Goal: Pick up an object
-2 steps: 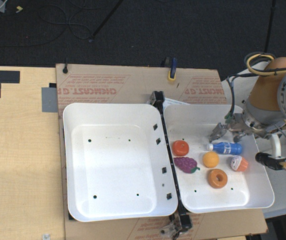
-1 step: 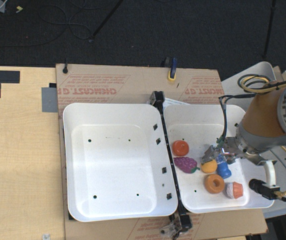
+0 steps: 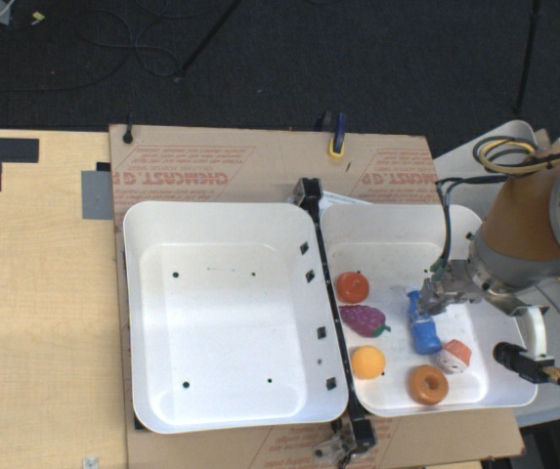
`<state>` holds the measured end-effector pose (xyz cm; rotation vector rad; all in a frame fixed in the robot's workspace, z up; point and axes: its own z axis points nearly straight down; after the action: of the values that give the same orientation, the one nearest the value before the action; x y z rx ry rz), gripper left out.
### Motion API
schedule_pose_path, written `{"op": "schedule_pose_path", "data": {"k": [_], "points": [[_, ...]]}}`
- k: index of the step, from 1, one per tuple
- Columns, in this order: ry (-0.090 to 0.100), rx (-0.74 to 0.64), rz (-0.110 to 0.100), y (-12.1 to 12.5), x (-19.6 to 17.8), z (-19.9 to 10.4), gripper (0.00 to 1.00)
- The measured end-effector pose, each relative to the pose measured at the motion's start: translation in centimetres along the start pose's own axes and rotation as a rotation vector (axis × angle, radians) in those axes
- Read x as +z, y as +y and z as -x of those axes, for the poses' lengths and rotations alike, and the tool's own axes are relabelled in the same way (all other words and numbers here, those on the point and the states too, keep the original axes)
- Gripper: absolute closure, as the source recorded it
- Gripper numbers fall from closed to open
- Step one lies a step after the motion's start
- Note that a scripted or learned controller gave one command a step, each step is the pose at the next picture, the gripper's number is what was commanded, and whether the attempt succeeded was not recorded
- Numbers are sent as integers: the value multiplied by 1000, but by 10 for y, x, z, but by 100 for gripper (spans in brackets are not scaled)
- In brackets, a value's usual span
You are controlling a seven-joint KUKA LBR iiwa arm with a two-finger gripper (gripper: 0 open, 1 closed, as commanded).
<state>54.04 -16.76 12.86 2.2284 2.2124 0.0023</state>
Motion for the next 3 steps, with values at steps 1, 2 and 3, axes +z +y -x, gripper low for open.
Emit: {"op": "schedule_pose_path", "data": {"k": [1, 2, 3], "points": [[1, -10, -3, 42, 43, -25, 100], [1, -12, 0, 106, 41, -59, 100], [2, -15, 3, 104, -65, -148, 100]]}}
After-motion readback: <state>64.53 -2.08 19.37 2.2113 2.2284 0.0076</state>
